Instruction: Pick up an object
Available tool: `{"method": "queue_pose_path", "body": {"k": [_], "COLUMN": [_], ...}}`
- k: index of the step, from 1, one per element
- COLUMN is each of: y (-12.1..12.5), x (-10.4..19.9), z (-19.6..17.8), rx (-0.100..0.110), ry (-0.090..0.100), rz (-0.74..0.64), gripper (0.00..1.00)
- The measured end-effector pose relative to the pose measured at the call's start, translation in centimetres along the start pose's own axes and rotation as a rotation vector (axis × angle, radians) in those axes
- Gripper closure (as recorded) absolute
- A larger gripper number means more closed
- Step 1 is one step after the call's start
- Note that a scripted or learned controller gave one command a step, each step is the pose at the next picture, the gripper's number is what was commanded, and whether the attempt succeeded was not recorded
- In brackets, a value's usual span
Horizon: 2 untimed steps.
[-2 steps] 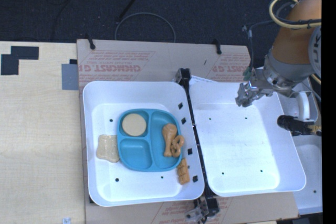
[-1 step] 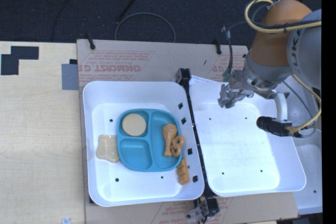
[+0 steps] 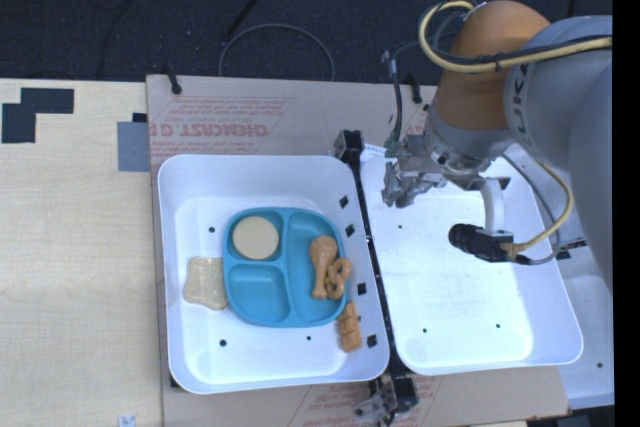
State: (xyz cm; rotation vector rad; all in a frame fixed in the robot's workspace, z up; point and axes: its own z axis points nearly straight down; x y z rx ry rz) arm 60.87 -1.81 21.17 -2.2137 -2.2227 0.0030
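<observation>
Jaws (image 3: pixel 398 193) — grip apparently obscured, unclear

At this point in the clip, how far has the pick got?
Done: nothing looks picked. The round cookie and pretzel-shaped piece lie in the blue tray, with a pale piece and a small brown piece beside it in the left bin. In hand: the gripper hangs over the right bin, near its upper left corner, nothing visibly held. Left: reaching an object, gripping and lifting.
</observation>
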Motion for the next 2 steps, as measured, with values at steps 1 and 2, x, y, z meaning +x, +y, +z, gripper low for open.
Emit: {"method": "queue_pose_path", "body": {"k": [1,2], "y": [0.2,1.2], "x": [4.4,9.6], "z": [-0.9,-0.1], "rx": [-0.002,-0.002], "ry": [-0.001,-0.002], "rz": [0.001,0.001], "gripper": [1.00,1.00]}}
